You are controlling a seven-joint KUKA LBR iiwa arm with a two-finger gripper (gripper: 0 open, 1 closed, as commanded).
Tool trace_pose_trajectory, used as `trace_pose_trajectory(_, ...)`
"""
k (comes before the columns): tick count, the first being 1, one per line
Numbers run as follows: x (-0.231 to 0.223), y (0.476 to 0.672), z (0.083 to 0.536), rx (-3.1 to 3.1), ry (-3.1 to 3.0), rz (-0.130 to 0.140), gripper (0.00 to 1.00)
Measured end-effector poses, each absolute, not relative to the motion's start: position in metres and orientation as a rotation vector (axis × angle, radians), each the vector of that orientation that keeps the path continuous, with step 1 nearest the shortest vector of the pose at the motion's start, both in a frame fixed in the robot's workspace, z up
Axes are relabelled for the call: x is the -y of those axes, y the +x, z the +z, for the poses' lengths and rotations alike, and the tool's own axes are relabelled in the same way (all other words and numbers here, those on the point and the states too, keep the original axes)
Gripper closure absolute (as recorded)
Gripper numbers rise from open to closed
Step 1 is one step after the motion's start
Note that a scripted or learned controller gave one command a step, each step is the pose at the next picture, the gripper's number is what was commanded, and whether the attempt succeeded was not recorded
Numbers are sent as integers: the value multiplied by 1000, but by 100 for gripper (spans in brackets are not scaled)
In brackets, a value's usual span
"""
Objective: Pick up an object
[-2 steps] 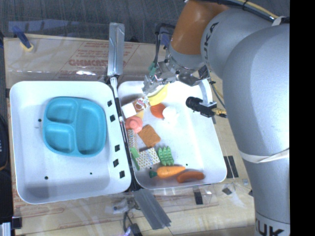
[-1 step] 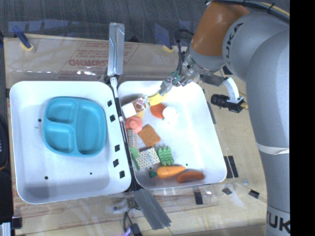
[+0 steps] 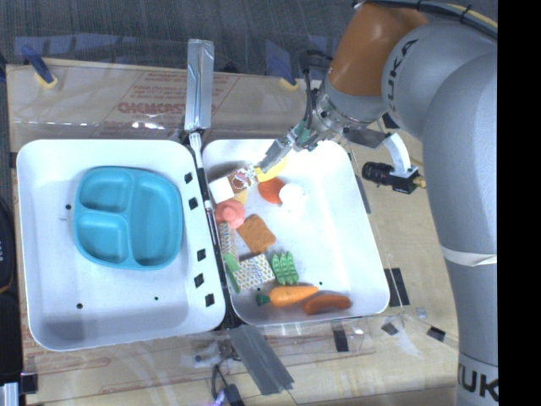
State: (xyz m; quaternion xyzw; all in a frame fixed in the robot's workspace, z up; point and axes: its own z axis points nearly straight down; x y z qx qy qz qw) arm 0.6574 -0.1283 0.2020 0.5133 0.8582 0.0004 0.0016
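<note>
Claw low in the right bin; its state I cannot tell; yellow piece just beneath, seemingly unlifted; pick pending.

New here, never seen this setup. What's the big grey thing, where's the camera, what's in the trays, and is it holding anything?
The big grey thing is a robot arm with an orange band above its wrist. It reaches in from the right of the picture. The single camera sits fixed above the bench and looks down at a slant.

On the bench are two shallow white bins side by side. The left bin holds a blue divided plate. The right bin holds a scatter of small toy foods: a carrot, a brown sausage, a green ridged piece, a brown toast-like slab, a pink piece and a white ball.

The gripper is down over the far end of the right bin, near a yellow piece. Whether it grips anything is too small to tell.
</note>
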Motion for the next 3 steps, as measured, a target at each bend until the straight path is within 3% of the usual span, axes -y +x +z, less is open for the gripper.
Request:
trace_pose_trajectory(1, 131, 657, 91, -2806, 1419, -4, 0)
trace_pose_trajectory(2, 130, 658, 102, -2807, 1412, -3, 100)
trace_pose_trajectory(3, 62, 650, 200, -2620, 1731, 1, 100)
